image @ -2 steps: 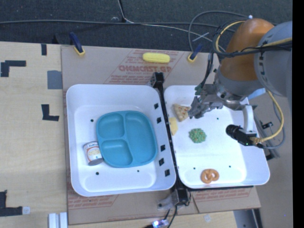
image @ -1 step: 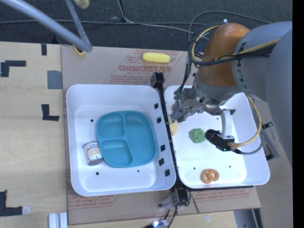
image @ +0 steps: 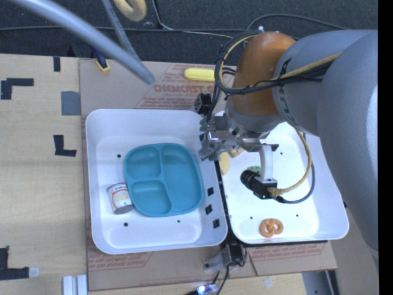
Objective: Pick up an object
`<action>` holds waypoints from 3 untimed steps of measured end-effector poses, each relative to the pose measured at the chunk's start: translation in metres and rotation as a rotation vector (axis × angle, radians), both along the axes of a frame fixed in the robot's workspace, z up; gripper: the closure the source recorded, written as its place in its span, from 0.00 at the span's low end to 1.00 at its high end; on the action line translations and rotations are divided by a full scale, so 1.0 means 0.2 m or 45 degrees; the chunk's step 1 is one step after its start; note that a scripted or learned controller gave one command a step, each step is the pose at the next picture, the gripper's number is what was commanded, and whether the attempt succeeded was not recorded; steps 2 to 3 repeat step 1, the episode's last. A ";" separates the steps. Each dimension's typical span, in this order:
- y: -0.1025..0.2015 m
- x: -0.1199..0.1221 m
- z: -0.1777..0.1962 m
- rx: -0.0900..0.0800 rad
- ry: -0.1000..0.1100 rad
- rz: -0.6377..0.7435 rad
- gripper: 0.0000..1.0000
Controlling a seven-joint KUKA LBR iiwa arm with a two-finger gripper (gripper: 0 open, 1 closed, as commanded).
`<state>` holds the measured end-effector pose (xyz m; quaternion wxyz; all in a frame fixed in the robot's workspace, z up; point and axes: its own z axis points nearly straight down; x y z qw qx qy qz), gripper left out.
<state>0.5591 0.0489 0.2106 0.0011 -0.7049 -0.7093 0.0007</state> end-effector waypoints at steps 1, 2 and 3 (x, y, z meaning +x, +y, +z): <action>0.24 -0.10 0.05 0.000 0.000 0.000 1.00; 0.24 -0.10 0.05 0.000 0.000 0.000 1.00; 0.24 -0.10 0.05 0.000 0.000 0.000 1.00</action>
